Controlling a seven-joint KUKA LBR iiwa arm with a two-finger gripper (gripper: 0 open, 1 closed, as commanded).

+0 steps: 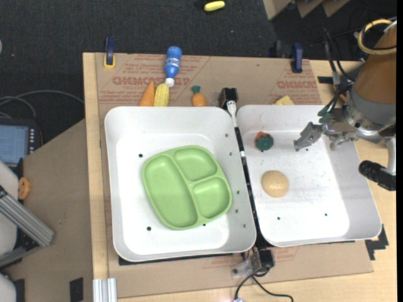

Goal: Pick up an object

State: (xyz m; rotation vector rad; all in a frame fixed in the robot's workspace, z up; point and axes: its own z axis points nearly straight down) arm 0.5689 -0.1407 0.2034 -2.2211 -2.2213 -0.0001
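From the overhead camera, my grey two-finger claw (pixel 310 137) hangs over the right shallow white bin (pixel 352 222), its fingers spread apart and holding nothing. Near it lies a small round teal-and-orange toy (pixel 264 141); farther down the bin floor sits a smooth tan ball-shaped lump (pixel 275 184). I judge the lump light, firm, perhaps slippery; I'd pinch it across its middle.

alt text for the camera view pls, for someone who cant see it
A grey robot arm's two-finger gripper hovers over the right shallow white bin, which holds a round beige ball and a small green and orange toy. The left white bin holds a light green plastic divided plate.
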